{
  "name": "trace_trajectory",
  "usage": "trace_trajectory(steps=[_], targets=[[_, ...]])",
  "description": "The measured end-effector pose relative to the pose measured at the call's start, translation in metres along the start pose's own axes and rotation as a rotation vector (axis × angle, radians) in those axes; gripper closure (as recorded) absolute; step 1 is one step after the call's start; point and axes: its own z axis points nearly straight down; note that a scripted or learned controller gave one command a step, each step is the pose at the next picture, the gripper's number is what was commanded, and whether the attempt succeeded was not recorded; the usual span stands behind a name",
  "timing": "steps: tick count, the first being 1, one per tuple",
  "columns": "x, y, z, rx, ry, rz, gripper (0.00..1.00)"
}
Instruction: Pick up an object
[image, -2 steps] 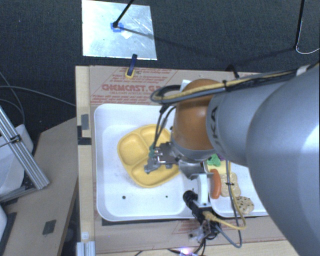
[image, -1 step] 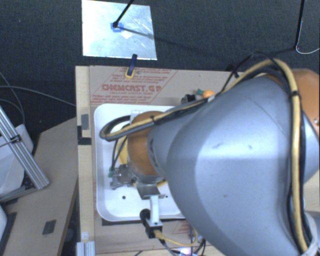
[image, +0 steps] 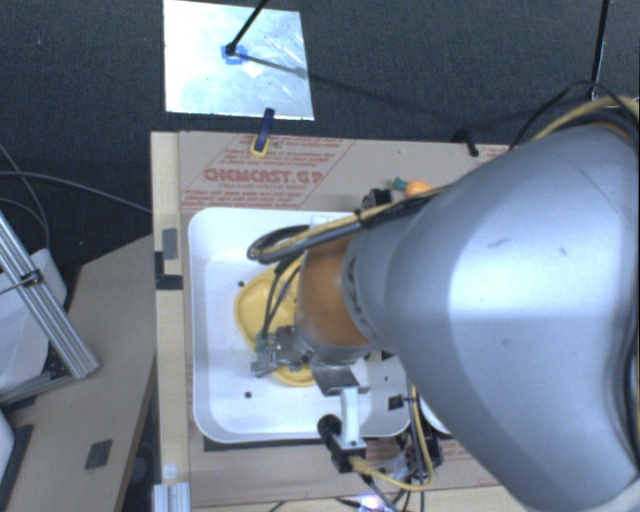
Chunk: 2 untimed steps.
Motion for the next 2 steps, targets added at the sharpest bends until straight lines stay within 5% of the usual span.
trace_trajectory(steps=[1,2], targets=[[0.006,-0.001,-0.010,0.006,0.014,-0.008,1.00],[-0.031,0.104,0.002,-0.004,0.003,-0.001,1.00]])
